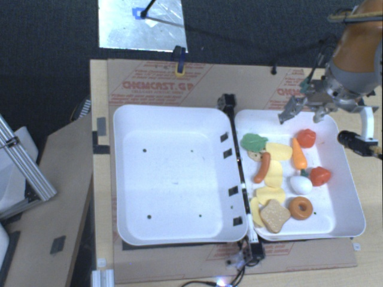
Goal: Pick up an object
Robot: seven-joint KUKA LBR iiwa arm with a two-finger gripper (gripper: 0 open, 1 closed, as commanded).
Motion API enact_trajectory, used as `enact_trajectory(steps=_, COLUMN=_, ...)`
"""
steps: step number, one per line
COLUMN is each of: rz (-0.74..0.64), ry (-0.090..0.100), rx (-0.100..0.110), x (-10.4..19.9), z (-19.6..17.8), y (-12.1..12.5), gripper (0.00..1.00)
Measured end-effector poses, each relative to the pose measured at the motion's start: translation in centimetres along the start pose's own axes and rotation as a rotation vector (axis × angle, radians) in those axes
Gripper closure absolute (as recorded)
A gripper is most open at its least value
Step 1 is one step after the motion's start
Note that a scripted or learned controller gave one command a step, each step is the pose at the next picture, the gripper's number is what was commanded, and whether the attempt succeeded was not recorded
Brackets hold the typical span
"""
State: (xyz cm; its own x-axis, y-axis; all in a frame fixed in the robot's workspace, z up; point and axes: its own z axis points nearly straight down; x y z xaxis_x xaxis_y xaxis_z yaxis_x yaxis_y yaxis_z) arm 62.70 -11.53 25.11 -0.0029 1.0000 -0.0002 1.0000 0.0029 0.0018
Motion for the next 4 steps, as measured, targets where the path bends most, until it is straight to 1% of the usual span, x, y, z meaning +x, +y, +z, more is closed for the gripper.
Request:
enact_trajectory(steps=1, rz=0.001, ry=0.002, rx=0.008, x=0.8, z=10.4, y=-1.9, gripper=0.0)
enact_trajectory(steps=2, rz=0.004, ry=0.002, rx=0.009, x=0.4, z=17.0, y=-8.4, gripper=0.0)
enact_trajectory(steps=3, rz=0.002, ry=0.002, rx=0.004, x=2.4, z=16.7, y=-11.8, gripper=0.0)
enact_trajectory(steps=4, rz=0.001, ry=0.001, rx=-0.001, x=2.4, z=15.6, y=-11.6, gripper=1.0)
